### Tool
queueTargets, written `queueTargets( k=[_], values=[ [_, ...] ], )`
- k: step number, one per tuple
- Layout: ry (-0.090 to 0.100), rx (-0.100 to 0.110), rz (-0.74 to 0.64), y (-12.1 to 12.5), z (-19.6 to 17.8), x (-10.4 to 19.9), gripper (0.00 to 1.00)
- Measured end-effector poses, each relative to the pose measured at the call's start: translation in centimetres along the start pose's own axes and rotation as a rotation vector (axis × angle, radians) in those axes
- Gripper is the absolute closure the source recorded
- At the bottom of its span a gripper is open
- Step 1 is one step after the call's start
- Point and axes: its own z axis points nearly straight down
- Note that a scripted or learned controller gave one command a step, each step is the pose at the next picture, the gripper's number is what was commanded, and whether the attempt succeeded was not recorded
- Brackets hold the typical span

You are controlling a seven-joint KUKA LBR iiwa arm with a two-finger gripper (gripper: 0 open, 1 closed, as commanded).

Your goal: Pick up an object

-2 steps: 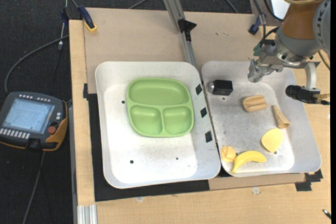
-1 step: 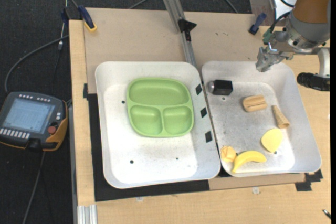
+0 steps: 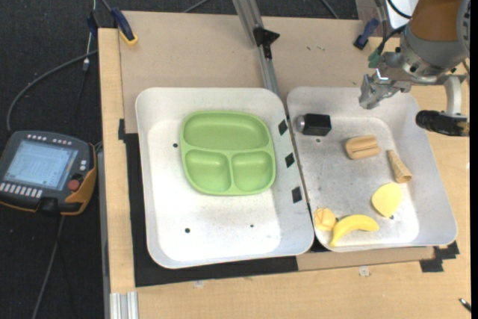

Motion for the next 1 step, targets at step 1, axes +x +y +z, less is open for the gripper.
queueTargets(
  k=[1],
  values=[
    [0.003, 0.001, -0.003, -2.41, 0.45, 4.53, 1.0]
  ],
)
